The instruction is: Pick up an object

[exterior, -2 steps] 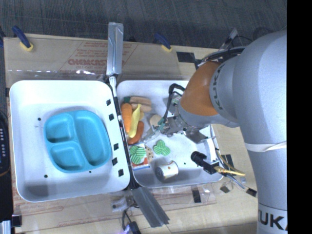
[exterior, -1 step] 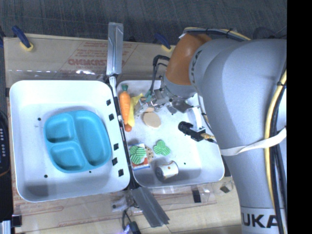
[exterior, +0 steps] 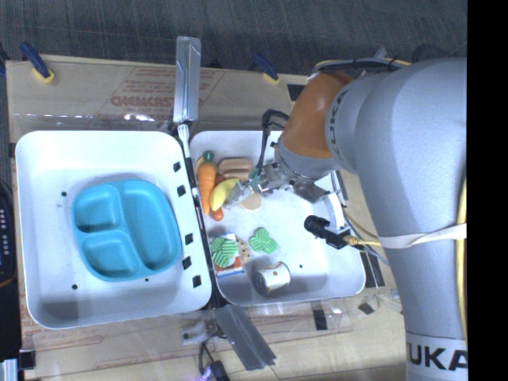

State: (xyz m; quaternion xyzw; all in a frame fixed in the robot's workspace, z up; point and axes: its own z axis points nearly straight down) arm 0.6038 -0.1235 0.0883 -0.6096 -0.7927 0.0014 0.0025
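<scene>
Reaching into the right bin (exterior: 349,280), the hand (exterior: 260,179) sits low beside the banana (exterior: 221,192) and carrot (exterior: 206,182) at the far-left corner; grip state unclear. Best centre over one item, clear of its neighbours, before closing.

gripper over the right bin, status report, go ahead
Gripper low in right white bin, beside yellow toy banana. Nothing seen held. Orange toy carrot and tan bread roll crowd that corner.

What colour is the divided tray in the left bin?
Light blue tray, seen clearly in the camera view.
</scene>
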